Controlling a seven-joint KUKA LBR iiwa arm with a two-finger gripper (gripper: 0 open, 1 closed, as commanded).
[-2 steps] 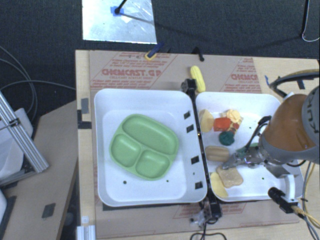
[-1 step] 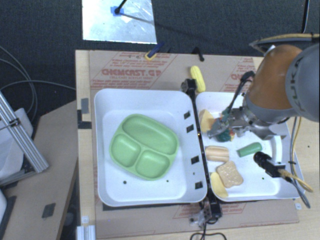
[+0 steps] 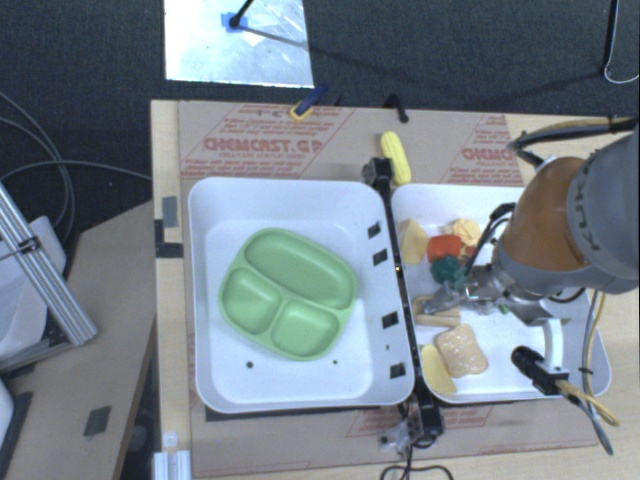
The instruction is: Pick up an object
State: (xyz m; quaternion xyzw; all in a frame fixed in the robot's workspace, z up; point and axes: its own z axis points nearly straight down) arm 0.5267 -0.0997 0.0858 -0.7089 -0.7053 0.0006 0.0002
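1. Bench (image 3: 120, 268): tan, spread under the gripper (image 3: 448, 294) and all else. A cardboard sheet (image 3: 260, 138) with red print lies beneath both bins.
2. Arm (image 3: 600, 218): grey with an orange band (image 3: 540, 218), coming in from the view's right of the gripper.
3. Plate bin (image 3: 220, 208): white and shallow, to the view's left of the gripper.
4. Food bin (image 3: 497, 376): white, and the gripper sits low over its middle.
5. Plate (image 3: 290, 293): green with three compartments, well to the left of the gripper in the plate bin.
6. Gripper: I cannot tell whether it is open or closed, or whether it holds anything.
7. Corn (image 3: 395, 156): yellow and cob-shaped, well up the view from the gripper, at the far rims where the bins meet.
8. Bread (image 3: 460, 350): tan and speckled, near the gripper on its lower side.
9. Stick (image 3: 437, 318): pale tan, just below the gripper.
10. Wedge (image 3: 413, 238): pale yellow, up and left of the gripper.
11. Red toy (image 3: 443, 245): near the gripper, above it.
12. Orange piece (image 3: 466, 231): above the gripper, just right of the red toy.
13. Yellow slice (image 3: 437, 370): below the gripper, against the bread's left edge.
14. Green piece (image 3: 452, 266): just above the gripper, touching the red toy.
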